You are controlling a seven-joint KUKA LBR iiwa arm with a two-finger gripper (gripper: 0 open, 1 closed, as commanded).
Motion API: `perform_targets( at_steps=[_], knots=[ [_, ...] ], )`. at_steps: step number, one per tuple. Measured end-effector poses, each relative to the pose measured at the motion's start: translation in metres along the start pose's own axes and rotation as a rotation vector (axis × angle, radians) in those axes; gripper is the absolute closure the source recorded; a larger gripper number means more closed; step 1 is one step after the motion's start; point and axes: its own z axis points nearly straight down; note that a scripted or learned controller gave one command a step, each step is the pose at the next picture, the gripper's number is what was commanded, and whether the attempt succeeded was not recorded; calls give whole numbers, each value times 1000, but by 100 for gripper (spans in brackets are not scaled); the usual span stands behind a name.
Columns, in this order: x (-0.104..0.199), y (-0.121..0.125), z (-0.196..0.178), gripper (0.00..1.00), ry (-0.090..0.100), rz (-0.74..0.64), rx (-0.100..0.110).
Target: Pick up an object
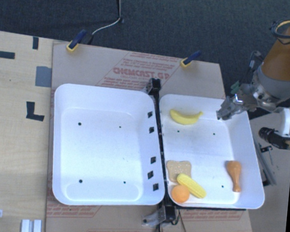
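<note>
Gripper (227, 109) hangs over the far right corner of the right bin (251, 133), carried in from the right by the grey arm (273, 75) with its orange band. Nothing sits between or under it that I can make out; whether it is open or closed I cannot tell at this size and angle. It looks poised above the bin, not down among the objects, so I judge the pick not yet made.

Nearest candidate: banana (185, 116), lying flat near the far wall of the same bin, to the gripper's left in the view, with bare floor all round it. That open ground probably makes it the easiest approach.

Farther off, drumstick (234, 174) lies alone near the right wall, also clear of neighbours.

Near corner is crowded: bread slice (178, 167), corn cob (191, 186) and orange (180, 194) bunch together, the corn touching or overlapping the bread, the orange just beside the corn and tight against the bin's near rim. A grasp there risks nudging neighbours or striking the wall.

Left bin (101, 144) holds no objects. Black clips along the divider (154, 155) join the two bins; blue-and-yellow clamps (76, 41) pin the cardboard sheet (134, 71) beneath to the bench.
</note>
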Motion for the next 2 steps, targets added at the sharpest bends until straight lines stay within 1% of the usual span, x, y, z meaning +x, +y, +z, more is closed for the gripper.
perform_targets(
  at_steps=[2],
  knots=[
    [1,0,-19,100,0,-2,1]
  ],
)
